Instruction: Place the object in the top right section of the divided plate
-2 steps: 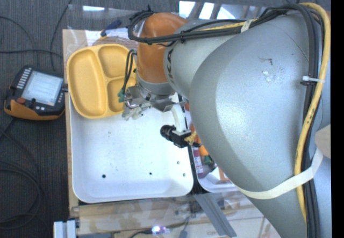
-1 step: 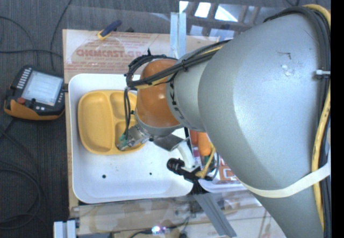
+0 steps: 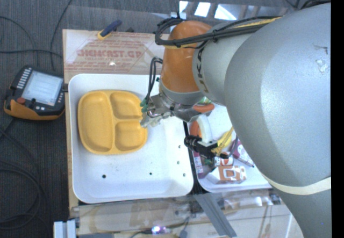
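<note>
A yellow divided plate (image 3: 102,121) lies in the left part of the left white bin (image 3: 134,178), with one long section on its left and two smaller ones on its right. The sections hold nothing that I can see. My gripper (image 3: 147,114) hangs over the plate's right rim, about level with the ridge between the two right sections. A small green bit (image 3: 143,103) shows at the gripper's tip, and I cannot make out what it is. The orange band and the grey arm cover much of the right bin.
The right bin (image 3: 236,183) holds several items, among them an orange-red piece (image 3: 204,107), a white piece (image 3: 205,124) and a printed packet (image 3: 228,171). A cardboard sheet (image 3: 107,54) lies behind the left bin. A teach pendant (image 3: 35,94) sits off the bench at the left.
</note>
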`<action>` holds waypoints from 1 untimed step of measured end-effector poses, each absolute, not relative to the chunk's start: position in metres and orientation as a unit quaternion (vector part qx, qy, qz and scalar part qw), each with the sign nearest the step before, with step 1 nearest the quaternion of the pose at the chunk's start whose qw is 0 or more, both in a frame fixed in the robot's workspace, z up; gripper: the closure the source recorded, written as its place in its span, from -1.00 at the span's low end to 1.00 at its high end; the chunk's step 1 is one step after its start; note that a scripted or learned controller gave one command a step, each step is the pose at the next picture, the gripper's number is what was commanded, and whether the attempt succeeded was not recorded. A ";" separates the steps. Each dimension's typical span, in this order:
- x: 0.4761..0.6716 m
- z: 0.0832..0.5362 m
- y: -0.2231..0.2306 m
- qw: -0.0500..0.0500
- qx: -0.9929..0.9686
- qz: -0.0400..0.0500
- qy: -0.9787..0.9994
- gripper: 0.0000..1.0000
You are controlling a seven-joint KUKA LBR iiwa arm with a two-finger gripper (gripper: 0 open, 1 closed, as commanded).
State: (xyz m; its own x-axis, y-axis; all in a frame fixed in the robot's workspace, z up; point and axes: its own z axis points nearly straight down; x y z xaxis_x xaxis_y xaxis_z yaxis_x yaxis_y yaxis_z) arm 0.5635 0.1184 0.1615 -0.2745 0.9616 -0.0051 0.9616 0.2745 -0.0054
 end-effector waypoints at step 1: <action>0.513 0.111 0.129 0.022 0.546 0.019 0.837 1.00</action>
State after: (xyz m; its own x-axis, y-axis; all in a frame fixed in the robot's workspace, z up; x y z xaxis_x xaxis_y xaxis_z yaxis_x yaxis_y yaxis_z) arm 0.5134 0.1289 0.1113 -0.4025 0.9153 -0.0157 0.9136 0.4028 0.0558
